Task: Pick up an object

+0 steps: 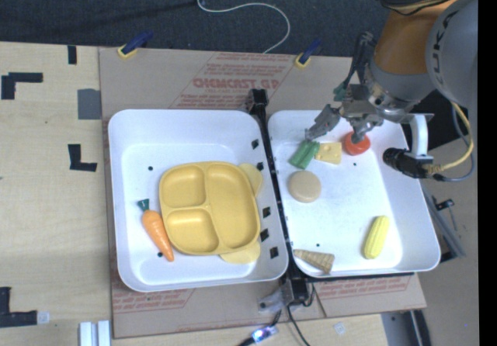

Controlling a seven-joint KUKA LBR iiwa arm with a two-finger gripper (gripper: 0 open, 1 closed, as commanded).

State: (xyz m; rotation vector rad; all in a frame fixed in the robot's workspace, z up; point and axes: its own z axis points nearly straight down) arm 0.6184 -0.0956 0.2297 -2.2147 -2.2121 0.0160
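Observation:
My gripper point(338, 133) hangs over the back of the right bin point(404, 205), open, with nothing between its fingers. One finger point(319, 127) points down toward a green piece point(304, 155). The other finger sits just above a small red round piece point(358, 145). A pale yellow wedge point(331, 153) lies on the bin floor below the gap, between the green and red pieces. In front of them rest a beige round piece point(304, 186), a yellow corn cob point(376, 237) at the front right, and a tan cone point(314, 260) at the front rim.
The left bin point(132, 143) holds a yellow divided plate point(210, 207) with an orange carrot point(158, 233) beside it on the left. A black divider point(268, 174) runs between the bins. The arm's orange band point(408, 34) looms over the right bin's back corner.

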